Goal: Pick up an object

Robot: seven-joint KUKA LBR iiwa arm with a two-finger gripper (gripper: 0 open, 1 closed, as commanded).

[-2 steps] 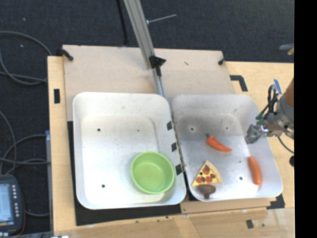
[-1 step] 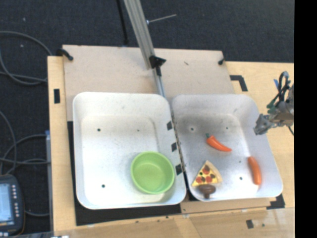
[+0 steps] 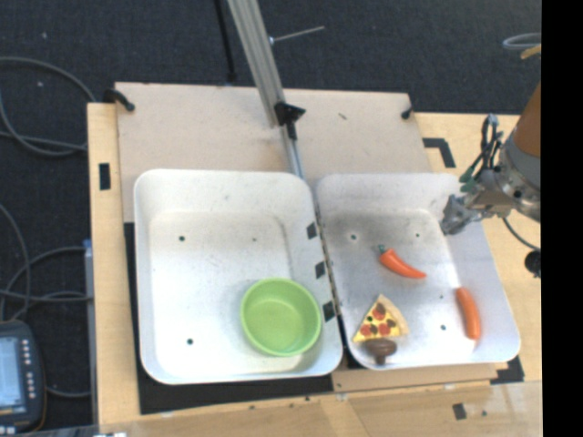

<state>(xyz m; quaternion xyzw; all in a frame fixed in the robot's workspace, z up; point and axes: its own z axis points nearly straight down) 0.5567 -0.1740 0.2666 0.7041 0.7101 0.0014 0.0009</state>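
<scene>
Pizza slice toy (image 3: 380, 322) sits closest, at the front edge of the right bin (image 3: 364, 198), with the green bowl (image 3: 281, 316) about level with it over in the left bin (image 3: 182, 198). Bit further back there's an orange carrot (image 3: 468, 312) by the right wall, then a chili pepper (image 3: 400, 262) mid-bin. Gripper (image 3: 455, 215) hangs over the far right corner, nothing between its fingers, can't tell how wide they're open.

left white bin (image 3: 164, 244): lime-green bowl (image 3: 281, 316) | right white bin (image 3: 364, 198): orange chilli, green stem (image 3: 401, 263); orange carrot (image 3: 468, 312); yellow pizza slice, red dots, brown crust (image 3: 380, 324)
</scene>
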